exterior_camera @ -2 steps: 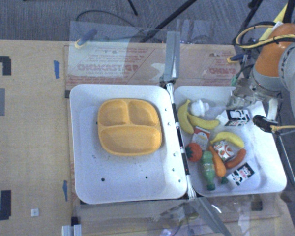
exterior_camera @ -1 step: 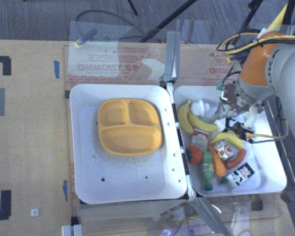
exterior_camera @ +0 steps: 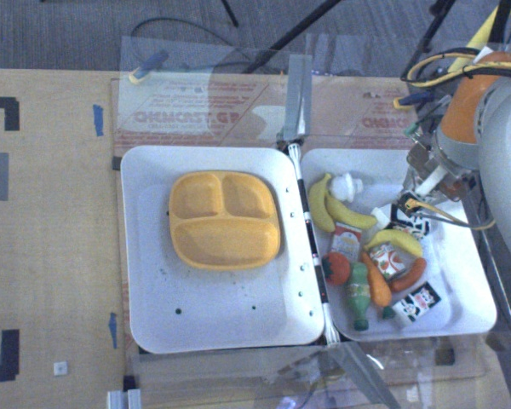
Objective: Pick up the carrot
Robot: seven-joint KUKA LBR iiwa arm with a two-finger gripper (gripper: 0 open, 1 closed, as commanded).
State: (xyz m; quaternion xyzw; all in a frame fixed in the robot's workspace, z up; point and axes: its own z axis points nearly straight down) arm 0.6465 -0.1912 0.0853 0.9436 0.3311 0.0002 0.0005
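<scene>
Grasp not yet made: the carrot point(exterior_camera: 379, 286) lay among clutter in the right bin point(exterior_camera: 467, 273), while the arm point(exterior_camera: 465, 102) hovered over its far side, jaws' state indiscernible.

Floor: grey carpet point(exterior_camera: 85, 24) across the far side.
Stands: thin black tripod legs point(exterior_camera: 324, 11) cross the carpet at a slant, far and right of centre.
Worktop point(exterior_camera: 51, 228): tan board, with black corner marks point(exterior_camera: 4, 113) at the left and small strips of blue tape point(exterior_camera: 98, 119).
Screen: clear sheet point(exterior_camera: 204, 100) with mirrored red lettering, at the far edge.
Light: even, with faint glare on the sheet.
</scene>
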